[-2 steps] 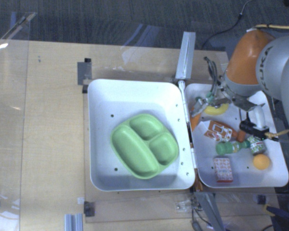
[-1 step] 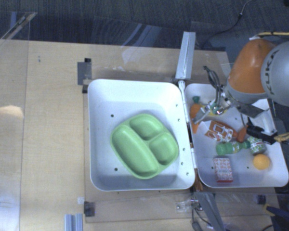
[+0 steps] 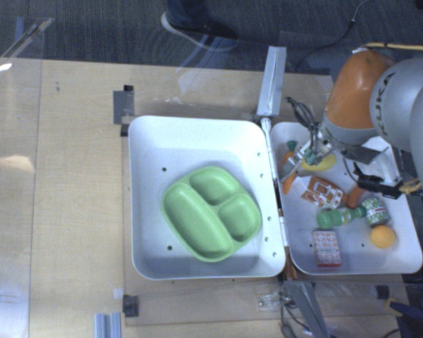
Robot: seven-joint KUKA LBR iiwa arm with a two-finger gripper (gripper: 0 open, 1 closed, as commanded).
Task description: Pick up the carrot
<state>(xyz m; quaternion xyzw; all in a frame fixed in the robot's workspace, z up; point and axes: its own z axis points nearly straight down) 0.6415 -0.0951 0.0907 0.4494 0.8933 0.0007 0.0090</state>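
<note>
Carrot [image 3: 290, 179]: slim orange piece, green end up near [image 3: 291, 146], in right bin [image 3: 409, 259] at its left wall. Long axis runs roughly top to bottom of view, slightly tilted. Gripper [image 3: 311, 151] low just right of carrot, over yellow item [image 3: 323, 163]; finger gap unreadable, cannot tell. Green divided tray [image 3: 211, 212] in left bin [image 3: 148, 146].

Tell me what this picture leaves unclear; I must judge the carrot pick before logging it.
- End effector, camera view: too small and cluttered to tell whether open or shut.
- Carrot: an orange piece at the right bin's left wall, partly hidden by the end effector; contact cannot be judged.
- Right bin's upper right: covered by the arm.
- Packet: print too small to read.
</note>
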